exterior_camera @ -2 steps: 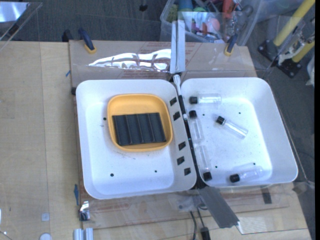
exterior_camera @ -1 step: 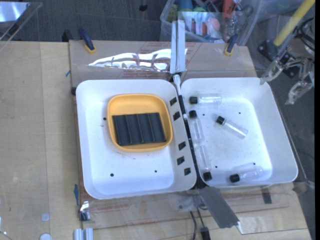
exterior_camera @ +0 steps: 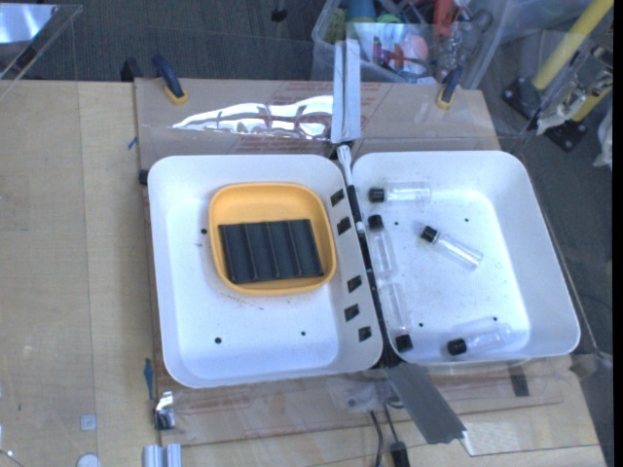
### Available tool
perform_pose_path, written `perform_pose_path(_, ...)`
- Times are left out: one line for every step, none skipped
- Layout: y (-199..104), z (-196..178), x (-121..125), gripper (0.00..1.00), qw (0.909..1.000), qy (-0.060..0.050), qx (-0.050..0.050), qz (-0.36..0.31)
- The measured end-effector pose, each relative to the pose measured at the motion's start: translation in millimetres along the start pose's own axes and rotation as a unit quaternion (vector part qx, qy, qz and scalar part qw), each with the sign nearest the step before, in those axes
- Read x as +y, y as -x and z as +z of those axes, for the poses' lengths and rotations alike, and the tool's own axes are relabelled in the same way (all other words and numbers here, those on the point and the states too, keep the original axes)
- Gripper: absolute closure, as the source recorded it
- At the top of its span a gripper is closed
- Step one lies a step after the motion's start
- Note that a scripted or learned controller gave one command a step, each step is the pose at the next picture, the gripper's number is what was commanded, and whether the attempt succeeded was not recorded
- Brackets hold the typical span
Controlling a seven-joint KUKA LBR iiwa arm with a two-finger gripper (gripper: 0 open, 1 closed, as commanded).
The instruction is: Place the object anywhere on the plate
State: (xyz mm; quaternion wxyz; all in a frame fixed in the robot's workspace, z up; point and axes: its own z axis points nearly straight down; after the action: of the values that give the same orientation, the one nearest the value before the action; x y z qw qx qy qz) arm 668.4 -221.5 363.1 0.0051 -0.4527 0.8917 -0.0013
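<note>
A yellow plate (exterior_camera: 267, 196) with rounded corners lies in the left white bin (exterior_camera: 185, 339). A black ribbed rectangular block (exterior_camera: 270, 251) lies flat on the plate, covering most of its floor. In the right white bin (exterior_camera: 521, 290) lie several clear vials with black caps. One vial (exterior_camera: 401, 194) is near the back wall and another (exterior_camera: 452, 248) lies at a slant in the middle. A third (exterior_camera: 480, 339) rests near the front wall. Others lie along the bin's left wall.
A divider with black clips (exterior_camera: 352, 261) runs between the two bins. A clear crate of mixed items (exterior_camera: 409, 17) stands behind the bins. A grey flat piece (exterior_camera: 428, 407) juts out below the front edge. Bare wooden bench lies to the left.
</note>
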Motion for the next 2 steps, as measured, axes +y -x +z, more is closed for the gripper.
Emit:
perform_pose_path(30,78,23,0.00,0.9992,0.003,0.001,-0.040)
perform_pose_path(-1,17,0,0.00,0.9912,0.001,0.000,-0.132)
